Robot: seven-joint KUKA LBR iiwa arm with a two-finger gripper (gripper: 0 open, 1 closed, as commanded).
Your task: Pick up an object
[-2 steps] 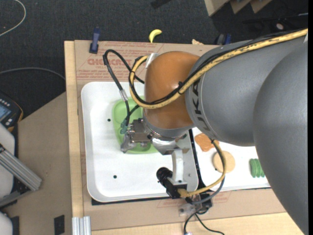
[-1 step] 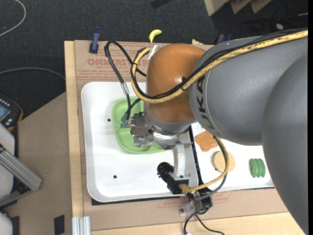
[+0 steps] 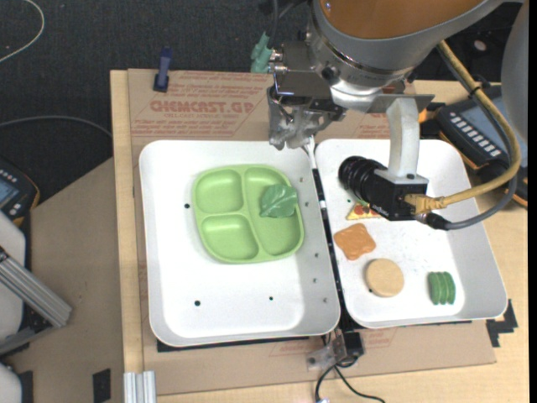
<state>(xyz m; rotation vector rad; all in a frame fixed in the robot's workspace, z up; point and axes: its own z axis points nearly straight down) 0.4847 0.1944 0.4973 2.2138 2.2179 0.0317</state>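
Observation:
My gripper (image 3: 291, 134) hangs over the back end of the seam between the two bins, with nothing visibly in it. In the left bin (image 3: 168, 250) lies a green divided plate (image 3: 226, 225), and a green leafy piece (image 3: 278, 200) rests in its right compartment. The right bin (image 3: 470, 250) holds an orange-brown square piece (image 3: 355, 240), a tan round disc (image 3: 385, 277) and a small green ridged piece (image 3: 441, 287). A yellow-red item (image 3: 361, 211) peeks out from under a black device on the arm.
The black cylindrical device (image 3: 377, 187) on a white bracket (image 3: 404, 141) hangs over the back of the right bin, with a yellow cable (image 3: 470, 193) trailing right. A blue clip (image 3: 162, 70) lies on the board behind the bins.

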